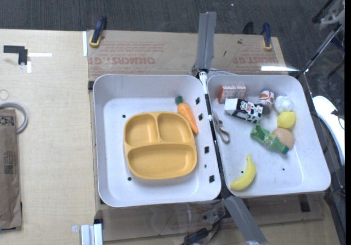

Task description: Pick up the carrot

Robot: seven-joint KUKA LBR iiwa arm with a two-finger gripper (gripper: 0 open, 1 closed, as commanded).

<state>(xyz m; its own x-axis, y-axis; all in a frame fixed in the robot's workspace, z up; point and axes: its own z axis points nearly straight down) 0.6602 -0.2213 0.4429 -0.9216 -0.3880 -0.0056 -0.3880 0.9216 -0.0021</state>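
Saw a smooth, tapered orange carrot [187, 118] against a glossy yellow divided plate's [160, 168] rim; could not tell end effector's state.

carrot [187, 116] in left bin [104, 145], beside plate's [160, 148] right edge

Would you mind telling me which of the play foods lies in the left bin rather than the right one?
The carrot: orange with a green top, it lies alone beside the yellow divided plate in the left bin. The banana, lemon and the rest sit in the right bin.
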